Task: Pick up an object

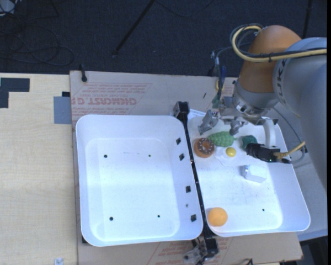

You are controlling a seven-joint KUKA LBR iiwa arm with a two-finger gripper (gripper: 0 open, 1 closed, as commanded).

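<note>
My gripper (220, 127) hangs over the far left part of the right bin (287, 203). It is open, its two fingers spread either side of a bumpy green object (223, 139) that lies just below them; nothing is held between them. A brown ring-shaped toy (204, 147) lies to the left of the green object, against the bin's left wall. A small yellow piece (230, 152) and a small dark green piece (249, 142) lie close by on the right.
A pale grey block (254, 174) lies mid-bin and an orange ball (217, 216) sits in the near left corner. The left bin (88, 148) adjoins along a black divider (188, 164). The arm fills the upper right.
</note>
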